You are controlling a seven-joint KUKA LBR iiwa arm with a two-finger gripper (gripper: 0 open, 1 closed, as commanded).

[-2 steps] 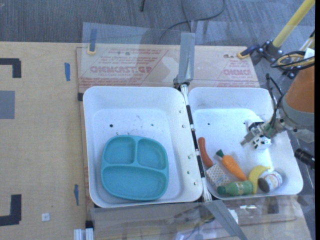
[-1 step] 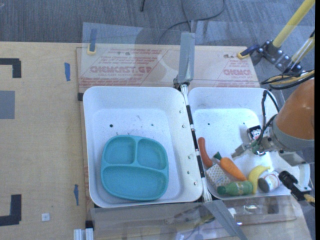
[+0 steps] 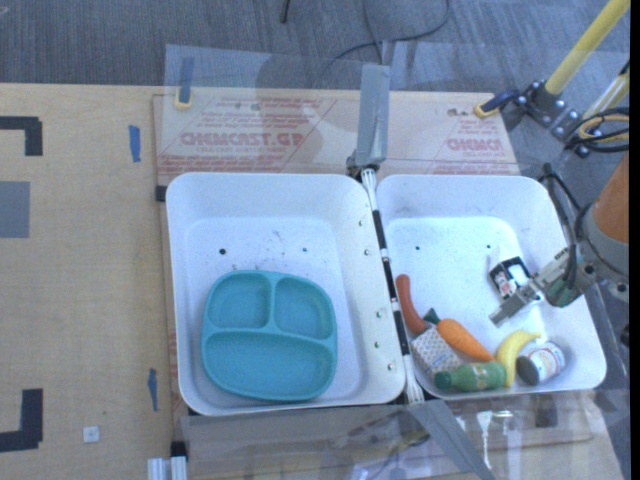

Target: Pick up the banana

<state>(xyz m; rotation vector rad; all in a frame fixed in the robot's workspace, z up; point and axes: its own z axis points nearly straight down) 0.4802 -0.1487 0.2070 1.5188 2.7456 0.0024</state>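
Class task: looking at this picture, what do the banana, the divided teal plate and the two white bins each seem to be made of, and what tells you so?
Banana: probably moulded plastic, a toy; uniform yellow, smooth look.
Teal plate: likely plastic; even colour, rounded moulded dividers, a soft sheen.
White bins: seemingly thin plastic, rounded formed corners, matte to slightly glossy, with dark specks on the floor.
None of this is certain from one view.

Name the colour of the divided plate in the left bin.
Teal; the divided plate shows clearly in the camera view.
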